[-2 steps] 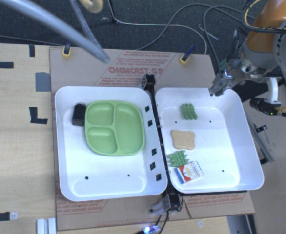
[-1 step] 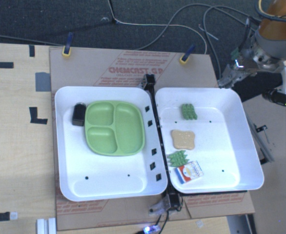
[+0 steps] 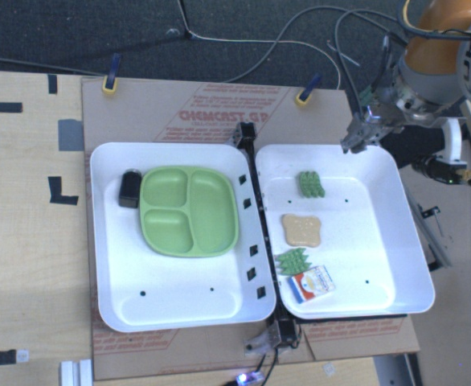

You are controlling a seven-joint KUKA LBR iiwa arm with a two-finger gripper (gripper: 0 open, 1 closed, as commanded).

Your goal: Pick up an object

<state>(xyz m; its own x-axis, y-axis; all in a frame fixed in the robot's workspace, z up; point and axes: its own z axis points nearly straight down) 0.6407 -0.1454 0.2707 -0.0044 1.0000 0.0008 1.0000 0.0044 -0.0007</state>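
Hand (image 3: 358, 141), grip state unclear, hovers at bin rim; nearest target green block (image 3: 310, 184) just below-left: descend centred, square.

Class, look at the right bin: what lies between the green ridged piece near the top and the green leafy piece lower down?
In the camera view, the tan toast slice lies between the ridged piece and the leafy piece.

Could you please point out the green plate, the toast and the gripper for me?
Green plate (image 3: 189, 212), camera view, on the ridge where its compartments meet.
Toast (image 3: 301, 231), camera view, on the middle of the slice.
Gripper (image 3: 354, 143), camera view, at its fingertips above the right bin's far rim.
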